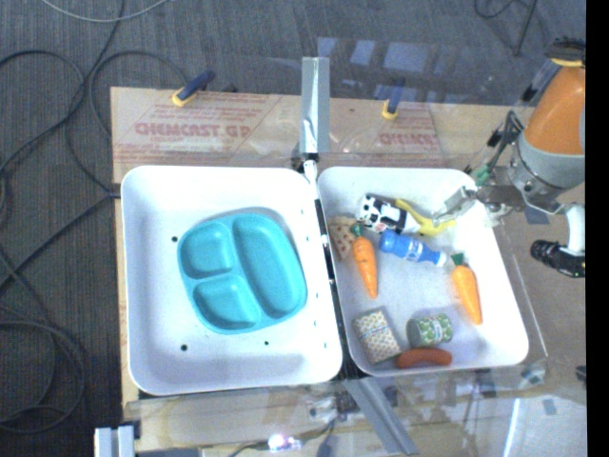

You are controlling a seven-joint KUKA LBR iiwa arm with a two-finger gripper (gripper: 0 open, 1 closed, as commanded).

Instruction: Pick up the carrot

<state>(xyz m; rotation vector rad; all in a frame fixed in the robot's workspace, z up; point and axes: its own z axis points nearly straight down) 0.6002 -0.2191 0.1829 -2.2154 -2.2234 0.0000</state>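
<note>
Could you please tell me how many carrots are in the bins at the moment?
2. One carrot lies left of centre in the right bin, beside the blue bottle; the other carrot lies near its right wall. None seems hidden.

Lab: floor cables [57,84], bench-mounted bins [143,284]

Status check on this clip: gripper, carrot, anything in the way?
Gripper at right bin's far right corner, over the banana, holding nothing visible. Two carrots: left carrot, right carrot, both lying untouched. Blue bottle between them.
</note>
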